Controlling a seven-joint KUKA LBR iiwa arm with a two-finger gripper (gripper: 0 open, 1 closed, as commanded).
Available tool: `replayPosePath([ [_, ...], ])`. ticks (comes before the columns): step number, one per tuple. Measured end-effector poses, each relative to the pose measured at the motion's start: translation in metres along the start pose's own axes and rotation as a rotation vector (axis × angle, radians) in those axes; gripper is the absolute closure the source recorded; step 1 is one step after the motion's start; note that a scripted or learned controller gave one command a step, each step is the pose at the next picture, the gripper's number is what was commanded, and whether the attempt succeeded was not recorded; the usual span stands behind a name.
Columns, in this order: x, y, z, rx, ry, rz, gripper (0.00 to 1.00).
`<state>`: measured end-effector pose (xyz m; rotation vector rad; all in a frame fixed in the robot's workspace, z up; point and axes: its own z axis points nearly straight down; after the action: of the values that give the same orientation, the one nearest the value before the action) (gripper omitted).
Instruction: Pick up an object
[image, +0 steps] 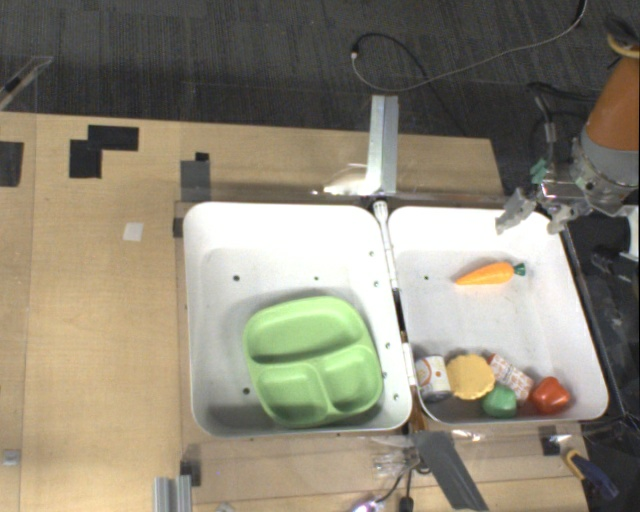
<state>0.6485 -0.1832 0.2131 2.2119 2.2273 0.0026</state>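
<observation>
The carrot (487, 273), a toy one with a green stub at its right end, lies on its side in the upper half of the right bin (570, 300), alone on bare white floor and well apart from everything else. That makes it, to my eye, the easiest thing here to take: nothing crowds it, and its long body lies roughly along the three-to-nine line, so a grasp across its middle would have room on both sides.

The other candidates huddle at the bin's six o'clock edge: a small white can with a red label (432, 374), a round yellow cookie-like disc (469, 376), a wrapped packet (512, 376), a green piece (499, 402) and a red one like a tomato or pepper (549, 395). They touch or nearly touch one another and the wall, which I'd judge makes a clean grip harder.

The left bin (215, 300) holds a green divided tray (314, 359), tilted a little and sitting toward five o'clock.

The gripper (532, 205) hangs at the right bin's one o'clock corner, above the rim and up-right of the carrot, nothing visibly in it. It's small and glinting from where I stand; whether the fingers are spread or closed I cannot tell. Both bins sit side by side on the wooden worktop (90, 330).
</observation>
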Motion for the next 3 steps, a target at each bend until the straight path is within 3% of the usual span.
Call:
replayPosePath([
  [1,-0.011,0.003,0.093,0.000,0.000,-0.128,0.00],
  [2,-0.022,-0.024,0.125,-0.006,-0.002,-0.120,0.00],
  [3,-0.020,-0.020,0.113,-0.013,-0.002,-0.123,1.00],
])
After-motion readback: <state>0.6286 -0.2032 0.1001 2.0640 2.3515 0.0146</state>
